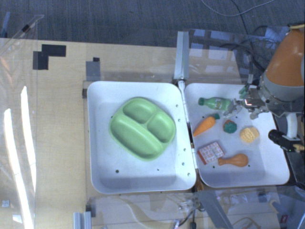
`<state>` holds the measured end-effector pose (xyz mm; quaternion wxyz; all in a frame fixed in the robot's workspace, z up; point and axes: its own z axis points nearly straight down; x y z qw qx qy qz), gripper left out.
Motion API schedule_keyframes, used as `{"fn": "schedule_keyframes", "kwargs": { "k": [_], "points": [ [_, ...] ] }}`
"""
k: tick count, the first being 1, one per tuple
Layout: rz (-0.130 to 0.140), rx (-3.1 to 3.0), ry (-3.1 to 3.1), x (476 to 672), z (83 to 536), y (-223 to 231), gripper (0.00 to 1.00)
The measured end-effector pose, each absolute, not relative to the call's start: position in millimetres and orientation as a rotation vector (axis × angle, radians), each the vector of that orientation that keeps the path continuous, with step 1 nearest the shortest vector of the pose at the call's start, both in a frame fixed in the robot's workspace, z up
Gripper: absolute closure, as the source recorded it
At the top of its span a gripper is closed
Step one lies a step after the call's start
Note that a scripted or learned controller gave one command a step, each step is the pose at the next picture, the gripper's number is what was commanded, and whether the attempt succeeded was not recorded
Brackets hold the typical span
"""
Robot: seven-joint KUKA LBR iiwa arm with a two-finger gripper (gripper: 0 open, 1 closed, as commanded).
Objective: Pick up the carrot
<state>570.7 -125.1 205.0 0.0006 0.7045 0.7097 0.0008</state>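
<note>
Since the carrot (205, 125) lies loose at 9 o'clock in the right bin (267, 175), we judge it light, stiff, slick plastic, best pinched across its thick middle, and we can't tell the gripper (245, 103) state.

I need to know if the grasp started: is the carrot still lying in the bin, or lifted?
Lying in the bin. The carrot rests on the right bin floor near its left wall, and the gripper is apart from it, near the green bottle.
</note>
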Motion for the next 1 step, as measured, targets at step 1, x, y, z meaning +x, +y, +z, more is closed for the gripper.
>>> {"fn": "schedule_keyframes", "kwargs": {
  "k": [1],
  "points": [
    [0.007, 2.393, 2.031, 600.6, 101.7, -114.0, 0.0]
  ]
}}
